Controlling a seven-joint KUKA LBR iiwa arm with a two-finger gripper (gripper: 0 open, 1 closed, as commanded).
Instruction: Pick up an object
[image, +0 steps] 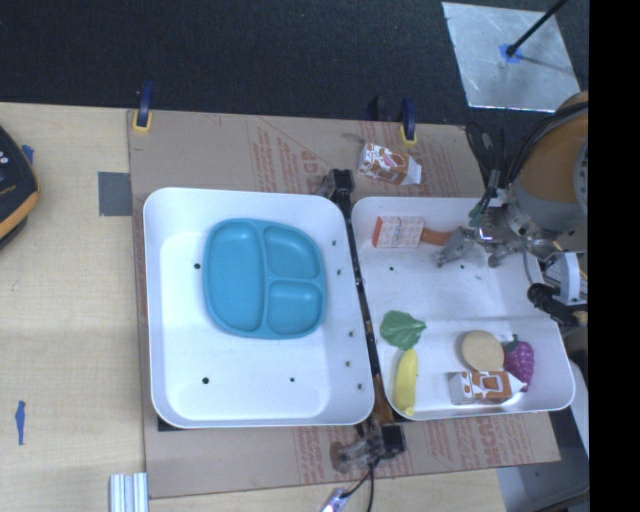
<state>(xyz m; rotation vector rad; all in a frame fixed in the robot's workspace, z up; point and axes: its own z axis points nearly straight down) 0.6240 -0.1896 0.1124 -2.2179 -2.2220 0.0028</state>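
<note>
Gripper (478, 243) hangs low over upper part of right bin (440, 300), arm coming in from the right; fingers look splayed to either side w/ bare bin floor between them, so wide and holding nothing, though res. is poor. Going L to R rel. to gripper: far to its left sits left bin (170, 300) w/ blue divided plate (265, 277) lying flat near centre, prob. a drop target so not a pick candidate. Above-left of gripper, outside both bins on the cardboard, a small snack packet (389, 165), out of the work area. Just left of gripper, near the bin's top wall, a carton (399, 232) w/ an orange stick-like item (435, 238) beside it, its end close to left finger; can't tell if touching. Nearest thing, so likely the pick target. Below-left: green leaf (402, 328) over banana (405, 380), close together by the bin's left wall. Below gripper: tan round item (482, 350) and a small box (482, 387) lying flat, then purple grapes (520, 360) below-right, clustered at the bin's lower edge. Pick not yet made.
</note>
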